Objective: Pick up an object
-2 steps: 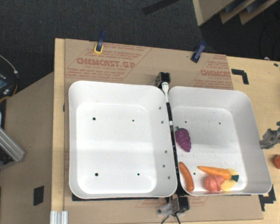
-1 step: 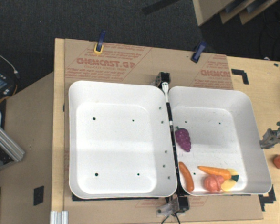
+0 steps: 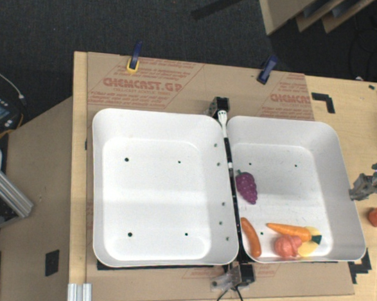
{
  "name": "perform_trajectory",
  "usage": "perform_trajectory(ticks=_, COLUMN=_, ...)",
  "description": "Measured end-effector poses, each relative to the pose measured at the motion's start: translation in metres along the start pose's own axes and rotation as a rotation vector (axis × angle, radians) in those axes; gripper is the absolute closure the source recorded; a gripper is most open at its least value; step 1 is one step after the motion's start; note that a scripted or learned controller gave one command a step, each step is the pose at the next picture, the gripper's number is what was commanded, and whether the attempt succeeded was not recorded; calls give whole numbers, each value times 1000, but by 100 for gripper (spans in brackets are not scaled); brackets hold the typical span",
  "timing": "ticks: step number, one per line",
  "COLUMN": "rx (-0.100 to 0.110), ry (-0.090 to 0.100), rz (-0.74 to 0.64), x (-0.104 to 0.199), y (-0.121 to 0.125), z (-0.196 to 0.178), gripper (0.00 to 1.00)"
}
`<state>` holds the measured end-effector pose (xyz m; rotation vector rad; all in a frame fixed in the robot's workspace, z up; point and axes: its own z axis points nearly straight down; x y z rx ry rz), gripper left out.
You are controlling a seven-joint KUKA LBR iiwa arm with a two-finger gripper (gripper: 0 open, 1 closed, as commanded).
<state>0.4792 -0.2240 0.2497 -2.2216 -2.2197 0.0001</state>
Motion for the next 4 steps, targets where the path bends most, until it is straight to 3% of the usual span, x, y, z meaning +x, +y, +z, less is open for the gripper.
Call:
perform_trajectory(ticks=2, rx=-3, ry=-2, rz=-1, x=0, y=0, z=-4, gripper=100)
perform_trajectory(ticks=3, rx=8, ry=5, rz=-6, x=64, y=-1, z=90, gripper=100)
perform_trajectory(ticks=4, rx=-4, ry=-2, rz=-1, x=59, y=1, z=74, gripper=100)
